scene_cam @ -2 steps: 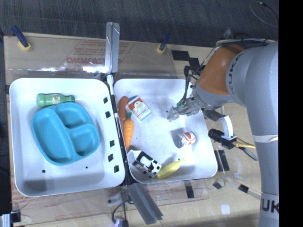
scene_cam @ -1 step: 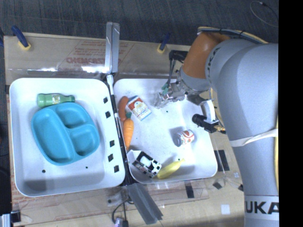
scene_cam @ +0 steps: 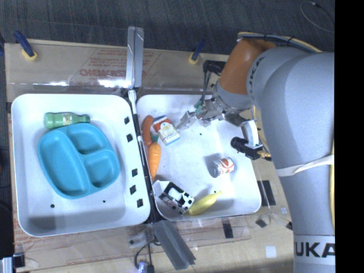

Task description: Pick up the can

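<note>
The can (scene_cam: 222, 166) lies on its side with open bin floor all around it. The hand (scene_cam: 190, 117) hovers up-left of the can, near the carton (scene_cam: 166, 131); can't tell if it's clenched.

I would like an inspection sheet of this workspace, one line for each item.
Surface: wooden bench bearing a left bin and a right bin, side by side.
Job's things: can lying on its side in the right bin, free of the claw.
Clutter: in the right bin, a small carton, carrot, banana and black-and-white object; in the left bin, a blue divided plate and green bottle.
Grippers: claw low over the right bin's far side, near the carton; its state cannot be judged.
Cables: a thin one on the floor, top right.
Surroundings: dark carpet; blue clamps on the bench's far edge.
</note>
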